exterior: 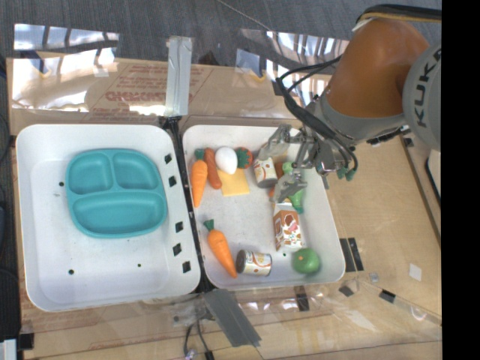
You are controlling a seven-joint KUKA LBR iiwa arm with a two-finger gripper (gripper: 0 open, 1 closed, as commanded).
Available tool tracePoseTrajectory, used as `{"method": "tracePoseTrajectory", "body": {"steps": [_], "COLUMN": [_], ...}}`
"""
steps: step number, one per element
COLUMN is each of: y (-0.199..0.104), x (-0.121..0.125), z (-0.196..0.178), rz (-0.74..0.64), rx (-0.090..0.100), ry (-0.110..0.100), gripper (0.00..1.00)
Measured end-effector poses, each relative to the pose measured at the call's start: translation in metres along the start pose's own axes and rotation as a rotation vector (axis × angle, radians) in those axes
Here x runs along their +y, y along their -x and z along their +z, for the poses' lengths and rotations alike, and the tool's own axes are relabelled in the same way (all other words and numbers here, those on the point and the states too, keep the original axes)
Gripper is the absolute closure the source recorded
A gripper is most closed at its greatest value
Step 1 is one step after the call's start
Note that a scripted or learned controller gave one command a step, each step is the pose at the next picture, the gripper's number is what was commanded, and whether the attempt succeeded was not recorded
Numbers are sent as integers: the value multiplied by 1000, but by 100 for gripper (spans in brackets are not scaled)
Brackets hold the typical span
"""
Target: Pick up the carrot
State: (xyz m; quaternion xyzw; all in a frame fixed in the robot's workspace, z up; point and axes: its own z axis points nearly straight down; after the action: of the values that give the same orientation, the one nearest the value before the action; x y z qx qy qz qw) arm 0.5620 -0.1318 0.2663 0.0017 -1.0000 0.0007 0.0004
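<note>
Two orange carrots lie in the right bin. One carrot rests along the bin's left wall near the top. The other carrot, with a green top, lies at the lower left beside a small tipped can. My gripper hangs over the bin's upper right part, above a small can and a green item. It is well to the right of both carrots, and nothing orange is in it.
The right bin also holds a white egg, a red sausage, a yellow cheese slice, a printed carton and a green fruit. A teal divided plate sits in the left bin.
</note>
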Motion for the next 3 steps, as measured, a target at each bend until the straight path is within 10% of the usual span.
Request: {"method": "tracePoseTrajectory", "body": {"steps": [1, 2, 3], "y": [-13, -63, -75], "x": [27, 41, 43], "z": [175, 175, 176], "rz": [-243, -120, -572], "rx": [0, 1, 3], "ry": [3, 3, 4], "gripper": [0, 0, 0]}}
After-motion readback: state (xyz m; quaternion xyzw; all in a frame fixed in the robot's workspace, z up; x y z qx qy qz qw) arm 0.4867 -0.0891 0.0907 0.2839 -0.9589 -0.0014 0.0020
